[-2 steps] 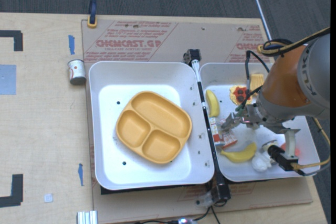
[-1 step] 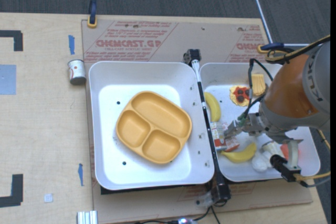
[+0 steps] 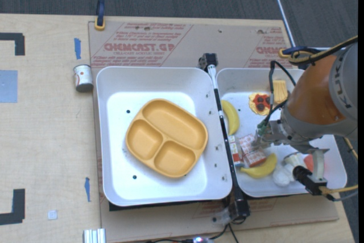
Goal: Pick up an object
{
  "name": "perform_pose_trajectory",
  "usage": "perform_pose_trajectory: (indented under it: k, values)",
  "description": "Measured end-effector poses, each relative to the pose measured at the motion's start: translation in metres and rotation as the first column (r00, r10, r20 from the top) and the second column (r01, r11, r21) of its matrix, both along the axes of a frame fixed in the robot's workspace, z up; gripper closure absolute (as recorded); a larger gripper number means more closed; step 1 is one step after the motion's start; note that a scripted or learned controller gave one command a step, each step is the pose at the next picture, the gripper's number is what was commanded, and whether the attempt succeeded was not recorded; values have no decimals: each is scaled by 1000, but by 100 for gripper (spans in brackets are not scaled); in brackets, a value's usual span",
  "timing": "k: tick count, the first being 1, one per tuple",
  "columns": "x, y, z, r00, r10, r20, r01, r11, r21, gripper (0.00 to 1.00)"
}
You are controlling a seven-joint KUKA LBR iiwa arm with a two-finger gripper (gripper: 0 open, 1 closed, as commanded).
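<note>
Pincer point(image 3: 263, 138), state untellable, hangs amid crowded right bin point(image 3: 335, 176) clutter beside the divider edge.

setting: robotics lab | evidence: arm point(image 3: 321, 97), taped bench point(image 3: 45, 139) (clamped board point(image 3: 170, 45))

The desk point(image 3: 40, 139) bore two white bins point(image 3: 108, 139) side by side, with a small can point(image 3: 83, 77) near its left edge.

A smooth, matt plastic divided tray point(image 3: 166, 138) lies in a glossy white plastic bin point(image 3: 114, 139) on a wooden bench point(image 3: 40, 139).
</note>
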State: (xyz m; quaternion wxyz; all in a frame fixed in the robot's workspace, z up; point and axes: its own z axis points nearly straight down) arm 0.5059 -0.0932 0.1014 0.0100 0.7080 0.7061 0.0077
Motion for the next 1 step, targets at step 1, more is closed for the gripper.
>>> perform_pose_trajectory:
  k: [1]
  values:
    - [-26,26,83,1000,4,-24,-4,1000,3,100]
